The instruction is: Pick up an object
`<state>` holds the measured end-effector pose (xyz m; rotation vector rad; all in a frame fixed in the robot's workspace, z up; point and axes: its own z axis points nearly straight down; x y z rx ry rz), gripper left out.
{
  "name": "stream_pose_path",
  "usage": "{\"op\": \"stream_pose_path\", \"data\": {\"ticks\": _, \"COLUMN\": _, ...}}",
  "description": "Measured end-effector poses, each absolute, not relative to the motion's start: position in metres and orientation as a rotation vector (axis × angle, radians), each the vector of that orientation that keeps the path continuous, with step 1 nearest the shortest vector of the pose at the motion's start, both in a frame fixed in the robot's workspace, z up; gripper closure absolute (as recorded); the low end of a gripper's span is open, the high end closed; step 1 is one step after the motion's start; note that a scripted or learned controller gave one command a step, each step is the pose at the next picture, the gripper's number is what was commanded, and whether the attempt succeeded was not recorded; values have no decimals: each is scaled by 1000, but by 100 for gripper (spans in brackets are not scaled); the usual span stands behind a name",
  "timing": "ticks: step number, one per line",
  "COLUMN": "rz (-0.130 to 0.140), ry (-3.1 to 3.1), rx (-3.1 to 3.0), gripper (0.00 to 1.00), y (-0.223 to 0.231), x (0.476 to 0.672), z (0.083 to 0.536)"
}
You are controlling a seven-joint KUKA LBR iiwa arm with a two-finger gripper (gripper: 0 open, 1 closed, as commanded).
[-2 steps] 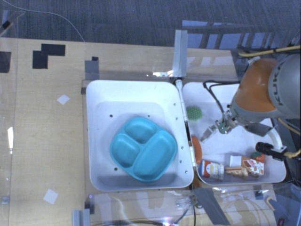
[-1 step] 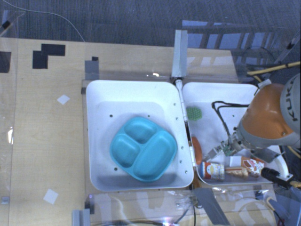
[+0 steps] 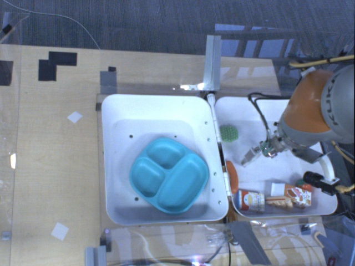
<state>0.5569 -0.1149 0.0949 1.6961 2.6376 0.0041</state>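
On the pale wooden worktop (image 3: 50,165), the left white bin (image 3: 119,115) holds a blue 3-compartment plastic plate (image 3: 169,174). In the right white bin (image 3: 288,206) lie a green round scrubber (image 3: 228,132), an orange oblong piece (image 3: 232,177) and a printed food tube (image 3: 274,198). The pincer (image 3: 252,155) hovers over bare floor, grasping nothing; whether released or clenched, I cannot tell.

We are viewing the grey, rounded KUKA arm (image 3: 339,101), whose casing is carrying part of a dark printed letter on its upper shell. A broad orange band (image 3: 308,107) is wrapping the segment above the wrist, showing a smooth, glossy curve. Below it, a grey collar is narrowing toward the small silver metal two-finger gripper (image 3: 250,156), which is catching the light. A thin black cable (image 3: 259,111) is looping alongside the wrist. A white curved fitting and a black plug are showing beneath the arm.
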Motion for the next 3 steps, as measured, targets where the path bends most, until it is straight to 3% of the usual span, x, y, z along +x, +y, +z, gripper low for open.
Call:
{"op": "stream_pose_path", "data": {"ticks": 1, "rz": -10, "ry": 2864, "rx": 1310, "gripper": 0, "y": -98, "x": 664, "z": 89}}
{"op": "stream_pose_path", "data": {"ticks": 2, "rz": 7, "ry": 2735, "rx": 1526, "gripper": 0, "y": -89, "x": 589, "z": 89}}
{"op": "stream_pose_path", "data": {"ticks": 3, "rz": 6, "ry": 2886, "rx": 1201, "gripper": 0, "y": -110, "x": 523, "z": 90}}
